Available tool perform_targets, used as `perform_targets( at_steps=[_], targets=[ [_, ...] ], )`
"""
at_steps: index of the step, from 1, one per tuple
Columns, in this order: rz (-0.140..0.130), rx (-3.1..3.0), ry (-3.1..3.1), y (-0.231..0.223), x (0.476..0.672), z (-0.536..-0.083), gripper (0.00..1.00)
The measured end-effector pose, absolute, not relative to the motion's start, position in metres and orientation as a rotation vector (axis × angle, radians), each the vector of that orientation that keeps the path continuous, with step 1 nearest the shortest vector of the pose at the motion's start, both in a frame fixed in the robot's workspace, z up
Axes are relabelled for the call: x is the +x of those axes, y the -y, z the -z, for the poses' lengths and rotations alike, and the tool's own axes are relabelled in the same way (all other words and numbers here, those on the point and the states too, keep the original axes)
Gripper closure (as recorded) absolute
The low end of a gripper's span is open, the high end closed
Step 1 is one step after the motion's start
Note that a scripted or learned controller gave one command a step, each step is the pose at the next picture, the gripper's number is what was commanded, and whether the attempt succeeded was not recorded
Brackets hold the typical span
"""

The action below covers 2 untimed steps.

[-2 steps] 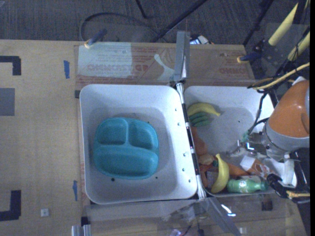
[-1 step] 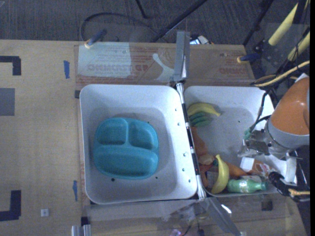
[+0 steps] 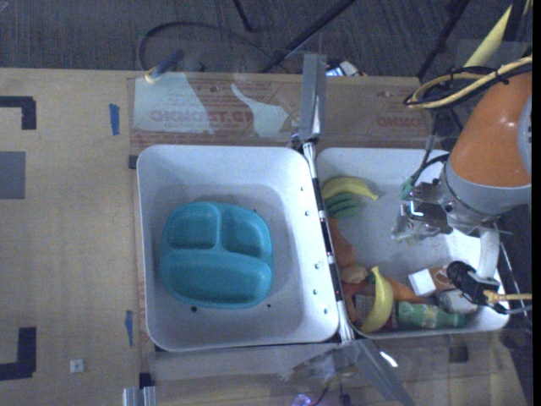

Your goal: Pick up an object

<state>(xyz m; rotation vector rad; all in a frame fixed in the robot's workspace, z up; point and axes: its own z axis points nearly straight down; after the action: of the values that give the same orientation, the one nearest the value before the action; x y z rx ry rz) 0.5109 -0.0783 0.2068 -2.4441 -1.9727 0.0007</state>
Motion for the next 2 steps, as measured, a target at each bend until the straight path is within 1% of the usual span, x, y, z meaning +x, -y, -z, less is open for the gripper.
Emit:
perform_targets(
  at_steps=[1, 2],
  targets=[
    [-0.001, -2.445, 1.972, 0.079, 0.511, -0.207, 0.00],
    [0.009, -2.362, 2.072, 0.112, 0.498, -0.112, 0.00]
  ],
)
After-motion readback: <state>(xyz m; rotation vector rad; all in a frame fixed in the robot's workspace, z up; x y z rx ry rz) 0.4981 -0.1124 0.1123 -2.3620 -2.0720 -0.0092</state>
